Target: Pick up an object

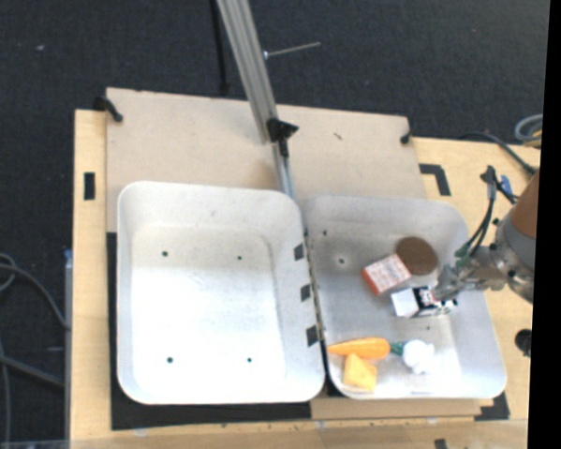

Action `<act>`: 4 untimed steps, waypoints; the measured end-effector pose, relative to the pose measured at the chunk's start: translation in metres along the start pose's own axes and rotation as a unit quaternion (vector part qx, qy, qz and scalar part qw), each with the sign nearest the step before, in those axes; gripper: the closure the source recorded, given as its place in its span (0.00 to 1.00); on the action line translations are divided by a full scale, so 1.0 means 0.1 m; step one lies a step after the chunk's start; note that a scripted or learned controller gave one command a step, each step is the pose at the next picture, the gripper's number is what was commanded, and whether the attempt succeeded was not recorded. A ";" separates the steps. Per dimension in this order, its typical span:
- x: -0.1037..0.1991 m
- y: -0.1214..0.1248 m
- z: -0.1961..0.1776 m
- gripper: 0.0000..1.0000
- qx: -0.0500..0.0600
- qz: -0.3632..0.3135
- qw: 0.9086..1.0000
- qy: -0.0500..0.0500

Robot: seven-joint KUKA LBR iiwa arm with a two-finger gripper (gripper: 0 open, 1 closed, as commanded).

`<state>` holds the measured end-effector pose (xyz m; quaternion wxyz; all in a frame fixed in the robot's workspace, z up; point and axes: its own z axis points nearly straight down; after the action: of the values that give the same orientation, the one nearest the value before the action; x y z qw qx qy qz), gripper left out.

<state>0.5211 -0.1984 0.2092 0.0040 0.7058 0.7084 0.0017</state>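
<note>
Several objects lie in the right bin (pixel 460 369), and we have our gripper (pixel 443 295) low among them, reaching in from the right edge. Its tip sits at or just over a small black-and-white object (pixel 410 300) near the bin's middle. We cannot tell whether anything is clamped, nor how the tool is set, because the wrist hides that part.

Just beside the tip, up and to the left, lie a red-and-white packet (pixel 386 273) and a brown disc (pixel 417 255), the two touching or nearly so. Nearer the front wall are an orange carrot-shaped piece (pixel 359 347), a yellow wedge (pixel 360 372) and a pale white-and-teal item (pixel 414 353).

For a clean pick, we judge it best to centre on the black-and-white object, descend straight, and avoid nudging the packet. We should lift slowly and confirm the catch before clearing the rim. The left bin (pixel 133 258) stands beside it.
</note>
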 end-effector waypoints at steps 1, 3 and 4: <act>0.52 0.05 -0.17 1.00 0.001 -0.002 1.000 0.002; 1.56 0.12 -0.35 1.00 0.002 -0.002 1.000 0.002; 2.05 0.19 -0.44 1.00 0.003 0.000 1.000 0.002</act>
<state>0.5391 0.0066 0.2531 0.0002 0.7060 0.7083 0.0010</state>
